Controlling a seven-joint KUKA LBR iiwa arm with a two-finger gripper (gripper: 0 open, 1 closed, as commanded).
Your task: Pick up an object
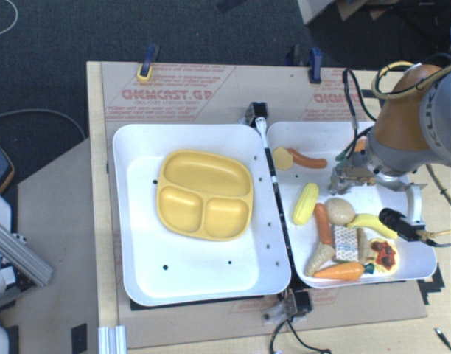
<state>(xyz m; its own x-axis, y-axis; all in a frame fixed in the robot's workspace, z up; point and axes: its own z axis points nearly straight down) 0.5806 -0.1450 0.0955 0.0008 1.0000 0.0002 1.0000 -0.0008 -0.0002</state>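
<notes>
Arm (406, 124) reaches in over the right bin (325, 135), orange band above the wrist. Claw (343, 183) hangs low over the bin's upper middle; cannot tell whether it is open or closed, and nothing is seen in its grip.

Things in the right bin, placed from the claw:
- Sausage (308, 159): just up and left of it, apart from the claw.
- Pale yellow round piece (283, 158): further left, touching the sausage's left end.
- Corn (306, 202): down and left, near.
- Potato (340, 211): directly below, very near.
- Carrot (323, 223): left of the potato, lying lengthwise, touching it.
- Banana (374, 224): down and right, near.
- Grey block (345, 243): below the potato.
- Pizza slice (385, 255): lower right, well apart.
- Second carrot (339, 272): at the bin's near edge, farthest from the claw.

Left bin (133, 198) holds a yellow tray (205, 194) with three compartments, well apart to the claw's left.

Both bins sit on a worktop (100, 161) covered in cardboard.
</notes>
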